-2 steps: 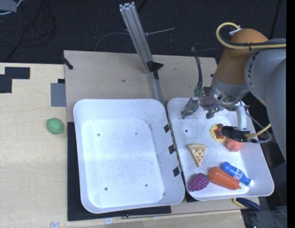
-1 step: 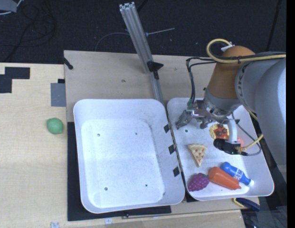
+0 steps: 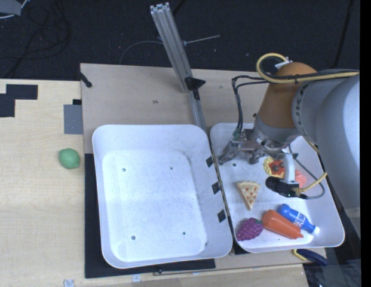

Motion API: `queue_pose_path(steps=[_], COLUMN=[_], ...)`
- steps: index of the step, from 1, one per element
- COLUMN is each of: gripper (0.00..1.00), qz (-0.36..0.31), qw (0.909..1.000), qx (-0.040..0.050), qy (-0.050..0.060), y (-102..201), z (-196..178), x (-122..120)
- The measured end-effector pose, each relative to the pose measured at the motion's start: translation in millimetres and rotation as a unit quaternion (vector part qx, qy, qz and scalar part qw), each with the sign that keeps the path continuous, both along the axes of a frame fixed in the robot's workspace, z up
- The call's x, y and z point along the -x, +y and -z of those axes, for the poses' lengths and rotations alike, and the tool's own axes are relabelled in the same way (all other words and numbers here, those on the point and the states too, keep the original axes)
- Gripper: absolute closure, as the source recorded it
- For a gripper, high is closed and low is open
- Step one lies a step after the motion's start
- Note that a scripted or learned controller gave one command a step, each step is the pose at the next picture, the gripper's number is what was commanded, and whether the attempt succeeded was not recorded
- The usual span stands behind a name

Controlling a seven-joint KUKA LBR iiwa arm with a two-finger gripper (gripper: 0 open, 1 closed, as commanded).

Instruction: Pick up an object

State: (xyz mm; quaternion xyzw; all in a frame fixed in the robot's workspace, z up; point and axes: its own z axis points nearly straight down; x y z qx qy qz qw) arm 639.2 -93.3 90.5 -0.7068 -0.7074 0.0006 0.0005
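1. I cannot tell the state of the end effector (image 3: 248, 150); it hangs low in the right white bin (image 3: 228, 137).
2. The yellow pizza-slice toy (image 3: 249, 192), purple grape toy (image 3: 250, 228) and orange carrot toy (image 3: 281, 224) lie near each other, so I fear a grasp may slip.

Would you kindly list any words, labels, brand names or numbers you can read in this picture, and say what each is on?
None can be read.
The blue bottle in the right bin has a white band, too small to show any print.
The left bin, the pizza slice and the arm carry no visible text.
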Motion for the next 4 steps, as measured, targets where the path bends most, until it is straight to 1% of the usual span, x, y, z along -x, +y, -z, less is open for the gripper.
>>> queue_pose_path(steps=[1, 2, 3, 4], gripper=[1.00, 1.00, 1.00, 1.00], qz=[0.001, 0.001, 0.001, 0.001], qw=[1.0000, 1.0000, 1.0000, 1.0000], qx=[0.0000, 0.0002, 0.0002, 0.0002], qy=[-0.001, -0.003, -0.003, -0.003], y=[-0.8, -1.1, -2.2, -3.0], z=[-10.7, -61.5, -123.9, -171.2], x=[-0.1, 0.8, 3.1, 2.5])
